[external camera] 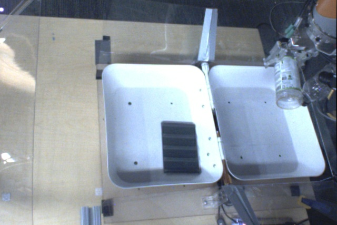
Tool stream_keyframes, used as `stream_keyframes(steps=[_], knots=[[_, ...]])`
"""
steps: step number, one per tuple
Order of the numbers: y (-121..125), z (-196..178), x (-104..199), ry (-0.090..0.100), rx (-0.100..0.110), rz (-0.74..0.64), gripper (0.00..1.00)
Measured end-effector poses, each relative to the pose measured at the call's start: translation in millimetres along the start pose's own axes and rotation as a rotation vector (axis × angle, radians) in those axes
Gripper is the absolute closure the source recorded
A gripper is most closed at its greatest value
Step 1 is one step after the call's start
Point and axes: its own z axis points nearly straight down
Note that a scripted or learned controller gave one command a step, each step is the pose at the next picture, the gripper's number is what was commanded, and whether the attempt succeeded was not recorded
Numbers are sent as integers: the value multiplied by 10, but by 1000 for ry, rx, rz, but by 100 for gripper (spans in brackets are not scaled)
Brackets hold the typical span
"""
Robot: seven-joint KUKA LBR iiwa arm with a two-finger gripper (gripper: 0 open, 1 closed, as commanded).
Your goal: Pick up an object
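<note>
A clear plastic bottle [287, 81] with a white label hangs over the far right corner of the right bin [263, 166]. Its neck is up between the fingers of my gripper [286, 54], which is shut on it. The bottle's round base points down toward the bin floor and looks lifted off it. A black ribbed rectangular block [180, 147] lies flat in the left bin [121, 113], near its front edge and well away from the gripper.
The two white bins sit side by side, joined by a narrow divider [213, 113]. A grey metal bar [207, 34] stands behind their junction. Cables and arm hardware [321, 29] crowd the right edge. Pale wooden bench [52, 113] extends to the left.
</note>
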Motion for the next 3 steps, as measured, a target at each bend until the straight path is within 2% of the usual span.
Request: stream_keyframes(steps=[1, 2, 3], knots=[[-601, 458, 167, 0, 0, -125, 0], [-504, 1167, -42, 1, 0, -297, 0], [-383, 1747, -213, 9, -7, -446, 0]])
